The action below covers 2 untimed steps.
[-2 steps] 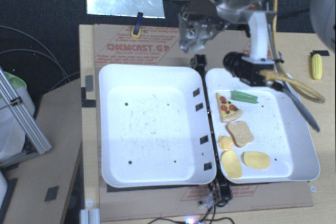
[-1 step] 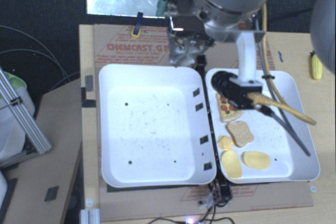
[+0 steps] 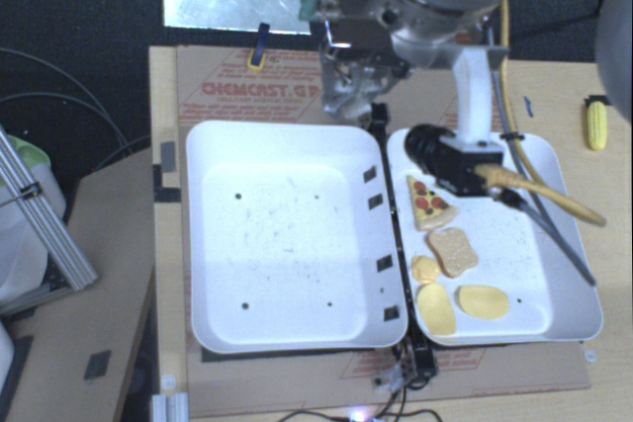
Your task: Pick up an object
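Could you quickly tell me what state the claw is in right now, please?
Claw: above the far rim of the bins, nothing visibly held; whether it is open or shut cannot be told.

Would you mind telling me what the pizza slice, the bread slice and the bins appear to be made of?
Pizza slice: probably moulded plastic toy food, with flat painted red dots. Bread slice: likely plastic or foam; matte, speckled tan. Bins: apparently thin formed white plastic, with rounded corners and a soft sheen.
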Motion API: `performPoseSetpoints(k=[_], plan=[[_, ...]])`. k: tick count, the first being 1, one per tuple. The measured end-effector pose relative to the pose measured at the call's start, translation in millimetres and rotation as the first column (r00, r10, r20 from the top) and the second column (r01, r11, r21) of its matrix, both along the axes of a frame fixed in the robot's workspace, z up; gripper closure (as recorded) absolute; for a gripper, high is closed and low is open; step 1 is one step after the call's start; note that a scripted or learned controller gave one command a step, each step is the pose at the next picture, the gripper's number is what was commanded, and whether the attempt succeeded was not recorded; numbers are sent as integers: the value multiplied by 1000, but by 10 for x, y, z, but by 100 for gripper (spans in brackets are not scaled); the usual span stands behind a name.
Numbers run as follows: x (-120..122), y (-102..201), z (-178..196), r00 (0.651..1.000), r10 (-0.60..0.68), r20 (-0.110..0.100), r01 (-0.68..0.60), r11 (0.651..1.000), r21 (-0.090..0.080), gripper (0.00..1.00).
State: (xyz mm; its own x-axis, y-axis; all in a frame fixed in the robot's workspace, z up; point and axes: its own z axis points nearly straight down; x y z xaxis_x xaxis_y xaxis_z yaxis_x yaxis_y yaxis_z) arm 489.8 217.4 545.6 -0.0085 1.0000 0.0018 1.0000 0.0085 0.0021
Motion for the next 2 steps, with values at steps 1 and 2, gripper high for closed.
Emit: performPoseSetpoints(k=[1,2], plan=[[-40,-346,-1237,1000,-12,-13,11,1000,-7,100],[-25,-325,-1055,1000,-5,2,5,1000,0,100]])
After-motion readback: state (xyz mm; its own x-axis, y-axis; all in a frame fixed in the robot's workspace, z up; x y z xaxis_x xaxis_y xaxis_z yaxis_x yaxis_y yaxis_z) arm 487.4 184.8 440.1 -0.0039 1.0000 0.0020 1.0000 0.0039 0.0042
